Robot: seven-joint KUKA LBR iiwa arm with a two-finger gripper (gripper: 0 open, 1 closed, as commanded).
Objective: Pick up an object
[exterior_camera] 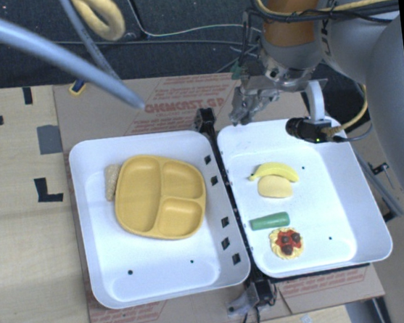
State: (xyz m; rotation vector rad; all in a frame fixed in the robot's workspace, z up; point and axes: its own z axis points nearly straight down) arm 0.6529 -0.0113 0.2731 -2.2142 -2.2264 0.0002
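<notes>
Jaws (243, 112) state unclear above right bin (352, 197) rim, banana (275, 172), green piece (269, 221), yellow plate (160, 196) left

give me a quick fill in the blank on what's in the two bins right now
1. The yellow divided plate lies in the ____ bin.
2. In the right bin, the banana lies farther from the camera than the ____ cylinder, which lies between the pale food piece and the small pizza.
3. The yellow divided plate has ____ compartments.
4. The hand is above the far edge of the bins, ____ of the food pieces touching it.

Missing words: left; green; three; none
</notes>
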